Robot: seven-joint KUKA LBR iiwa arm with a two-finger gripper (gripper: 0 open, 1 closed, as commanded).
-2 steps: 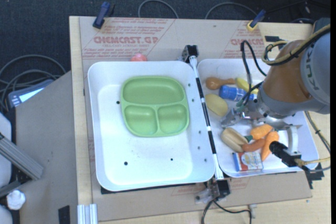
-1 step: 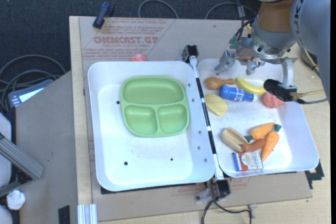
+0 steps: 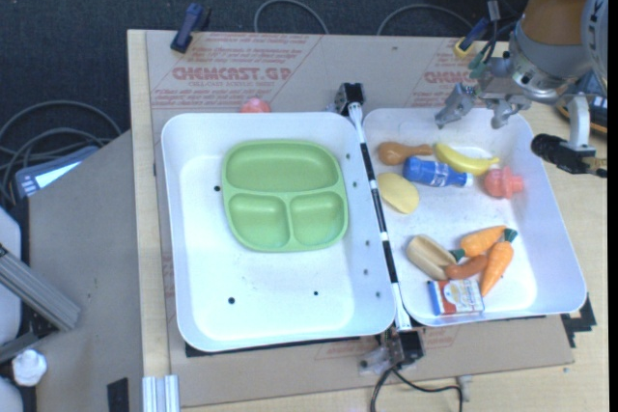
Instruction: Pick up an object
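Fingers [image 3: 452, 108] spread open, holding nothing, above the right bin [image 3: 552, 207]: two carrots [image 3: 488, 251], one banana [image 3: 465, 158], one bottle [image 3: 435, 173].

Bright, even overhead light, soft shadows, mild glare on the white bins [image 3: 183, 207], slightly soft focus.

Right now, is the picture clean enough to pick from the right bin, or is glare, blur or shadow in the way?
Camera view: lighting is even and soft, shadows faint; the right bin is bright white but not blown out; the banana, blue bottle and carrots read sharply; the end effector is slightly soft at the far rim; the green tray shows mild sheen.
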